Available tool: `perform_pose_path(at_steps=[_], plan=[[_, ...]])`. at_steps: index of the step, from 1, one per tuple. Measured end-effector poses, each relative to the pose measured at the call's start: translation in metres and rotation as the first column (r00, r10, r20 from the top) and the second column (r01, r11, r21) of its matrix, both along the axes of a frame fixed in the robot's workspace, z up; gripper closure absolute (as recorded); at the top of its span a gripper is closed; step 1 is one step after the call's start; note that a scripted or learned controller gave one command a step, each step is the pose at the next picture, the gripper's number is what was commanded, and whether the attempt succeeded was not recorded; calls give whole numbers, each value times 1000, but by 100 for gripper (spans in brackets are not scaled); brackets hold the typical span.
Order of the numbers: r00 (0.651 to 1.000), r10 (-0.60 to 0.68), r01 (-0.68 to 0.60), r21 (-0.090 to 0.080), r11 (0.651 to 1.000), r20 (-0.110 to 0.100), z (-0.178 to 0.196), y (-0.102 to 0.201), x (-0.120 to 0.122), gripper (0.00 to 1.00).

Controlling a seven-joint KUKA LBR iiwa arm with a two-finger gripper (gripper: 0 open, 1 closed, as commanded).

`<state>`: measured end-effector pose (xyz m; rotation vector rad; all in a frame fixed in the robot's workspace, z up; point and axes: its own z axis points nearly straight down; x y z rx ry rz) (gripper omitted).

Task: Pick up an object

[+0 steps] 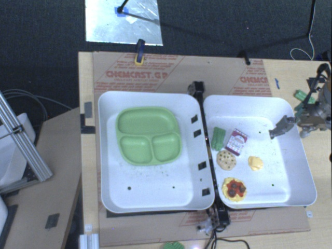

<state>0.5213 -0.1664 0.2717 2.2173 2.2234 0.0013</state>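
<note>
The right bin (pixel 290 191) holds several small toy foods. A green block (pixel 218 138) and a purple and white carton (pixel 236 141) lie near its left wall. Below them sit a chocolate-chip cookie (pixel 226 160), a yellow piece (pixel 255 163) and a small pizza with red topping (pixel 234 189). My gripper (pixel 292 129) hangs over the bin's upper right part, reaching in from the right edge. Its fingers stand apart with nothing between them. It is well to the right of the carton and above the yellow piece.
The left bin (pixel 111 191) holds a green divided plate (pixel 149 135). A black divider with clips (pixel 199 139) runs between the two bins. Cardboard (pixel 155 71) lies under both bins. Bare white floor lies between the gripper and the foods.
</note>
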Motion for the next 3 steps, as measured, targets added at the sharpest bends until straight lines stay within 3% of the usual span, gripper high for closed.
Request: perform_pose_path(at_steps=[1,2,3], plan=[[1000,-1,1,2,1000,-8,-108,-4,16,0],[1000,3,-3,4,1000,-1,-189,32,38,0],[1000,-1,1,0,1000,4,-184,29,39,0]])
